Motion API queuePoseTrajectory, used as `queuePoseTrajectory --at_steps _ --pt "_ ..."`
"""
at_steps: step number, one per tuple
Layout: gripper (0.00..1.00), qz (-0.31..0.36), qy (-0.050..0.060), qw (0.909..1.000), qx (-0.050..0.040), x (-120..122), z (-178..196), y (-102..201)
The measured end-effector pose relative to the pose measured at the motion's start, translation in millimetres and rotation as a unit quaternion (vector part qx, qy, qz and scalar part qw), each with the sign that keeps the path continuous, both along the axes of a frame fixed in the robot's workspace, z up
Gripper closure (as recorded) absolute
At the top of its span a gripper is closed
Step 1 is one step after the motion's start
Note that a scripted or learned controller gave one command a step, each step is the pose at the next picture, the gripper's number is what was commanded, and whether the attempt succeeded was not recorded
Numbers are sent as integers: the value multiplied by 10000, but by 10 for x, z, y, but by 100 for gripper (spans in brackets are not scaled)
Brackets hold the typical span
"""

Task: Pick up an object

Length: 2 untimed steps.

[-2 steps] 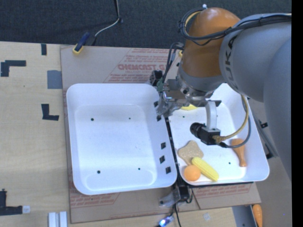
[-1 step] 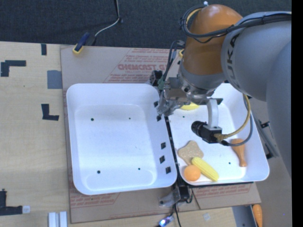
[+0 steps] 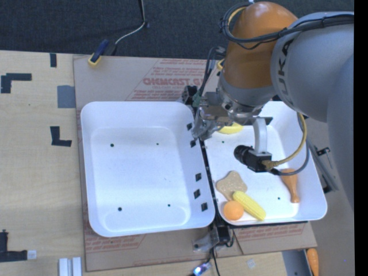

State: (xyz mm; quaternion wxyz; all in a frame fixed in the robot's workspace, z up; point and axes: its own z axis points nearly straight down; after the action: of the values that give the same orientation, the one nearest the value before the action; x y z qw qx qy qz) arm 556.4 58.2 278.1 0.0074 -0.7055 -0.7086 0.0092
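My gripper (image 3: 202, 124) hangs low over the far left corner of the right bin (image 3: 313, 209), close to the wall shared by the two bins. A yellow object (image 3: 232, 129) lies just to its right, partly hidden under the wrist. At the bin's near side lie a tan bread slice (image 3: 230, 183), a yellow corn cob (image 3: 249, 206) and an orange ball (image 3: 233, 211), close together. A brown drumstick-shaped piece (image 3: 291, 186) rests near the right wall. Nothing can be seen held in the gripper.
The left bin (image 3: 92, 154) stands beside the right one on a cardboard sheet (image 3: 161, 82). A black cylinder with a yellow cable (image 3: 251, 157) hangs from the arm over the right bin. The grey arm covers the right bin's far right side.
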Motion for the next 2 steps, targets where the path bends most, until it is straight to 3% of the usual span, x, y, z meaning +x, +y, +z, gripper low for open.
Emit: queuePoseTrajectory --at_steps 2 --pt "100 12 42 10000 -4 2 160 6"
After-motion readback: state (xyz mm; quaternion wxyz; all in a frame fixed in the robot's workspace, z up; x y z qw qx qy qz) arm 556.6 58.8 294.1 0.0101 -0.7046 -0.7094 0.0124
